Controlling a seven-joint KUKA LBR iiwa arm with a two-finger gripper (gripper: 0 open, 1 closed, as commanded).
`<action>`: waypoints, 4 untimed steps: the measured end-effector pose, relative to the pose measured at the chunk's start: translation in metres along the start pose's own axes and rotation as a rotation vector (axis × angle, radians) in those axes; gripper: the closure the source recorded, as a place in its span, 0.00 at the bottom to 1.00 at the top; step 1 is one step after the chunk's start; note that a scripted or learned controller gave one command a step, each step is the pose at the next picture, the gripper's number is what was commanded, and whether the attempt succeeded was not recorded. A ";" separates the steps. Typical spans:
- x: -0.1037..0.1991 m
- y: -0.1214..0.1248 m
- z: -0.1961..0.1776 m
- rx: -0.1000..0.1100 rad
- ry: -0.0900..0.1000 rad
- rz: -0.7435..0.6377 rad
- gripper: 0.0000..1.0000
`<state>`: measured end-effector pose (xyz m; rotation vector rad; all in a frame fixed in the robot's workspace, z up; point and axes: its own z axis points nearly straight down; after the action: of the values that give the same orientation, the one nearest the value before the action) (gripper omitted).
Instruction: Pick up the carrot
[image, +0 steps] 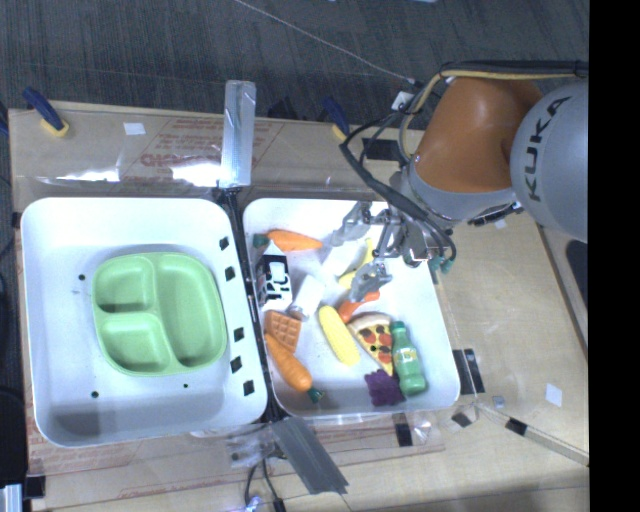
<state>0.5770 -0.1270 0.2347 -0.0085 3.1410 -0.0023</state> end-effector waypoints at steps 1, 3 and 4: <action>0.047 0.009 0.035 -0.002 0.002 -0.209 0.00; 0.082 -0.018 0.141 -0.003 0.006 0.078 0.00; -0.001 0.022 0.134 0.013 -0.003 0.347 0.00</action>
<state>0.5782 -0.1054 0.1002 0.5329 3.0920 -0.0224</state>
